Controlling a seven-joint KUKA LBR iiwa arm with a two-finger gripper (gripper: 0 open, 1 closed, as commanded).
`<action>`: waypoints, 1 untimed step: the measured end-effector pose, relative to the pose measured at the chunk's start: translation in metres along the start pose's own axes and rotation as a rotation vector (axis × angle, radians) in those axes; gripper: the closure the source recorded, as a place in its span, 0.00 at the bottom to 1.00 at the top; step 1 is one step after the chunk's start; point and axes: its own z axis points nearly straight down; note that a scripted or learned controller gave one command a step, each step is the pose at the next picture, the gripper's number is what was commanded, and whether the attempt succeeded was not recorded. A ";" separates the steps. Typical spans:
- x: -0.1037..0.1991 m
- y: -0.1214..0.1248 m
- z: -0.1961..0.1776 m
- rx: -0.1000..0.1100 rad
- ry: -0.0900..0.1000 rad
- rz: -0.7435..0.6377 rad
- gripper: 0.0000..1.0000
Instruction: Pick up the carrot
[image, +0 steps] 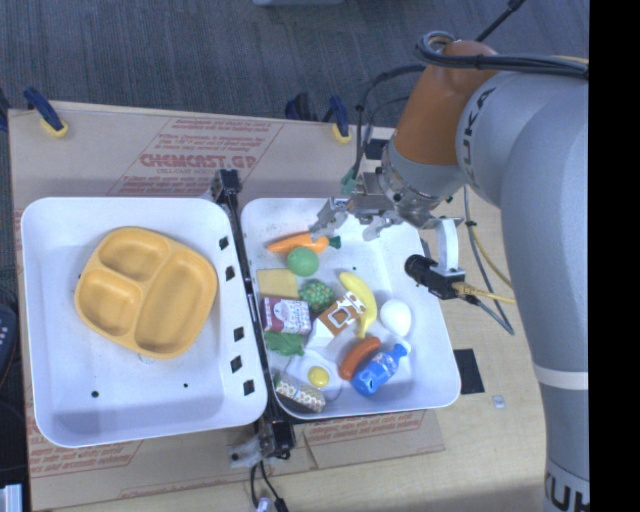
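arm (540, 200) — claw (345, 215) just above carrot (296, 241).

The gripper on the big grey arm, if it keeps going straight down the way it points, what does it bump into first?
Most likely the orange carrot with the green top. The two-finger gripper points down at the carrot's green end in the right white bin. Height is hard to judge from this slanted view, so it could land just beside it.

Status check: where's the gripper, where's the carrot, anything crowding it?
Gripper right above carrot's leafy end. Carrot lying in right bin, not lifted. Green ball against its lower side.
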 end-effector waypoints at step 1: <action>0.006 0.036 0.124 0.002 0.001 0.027 0.00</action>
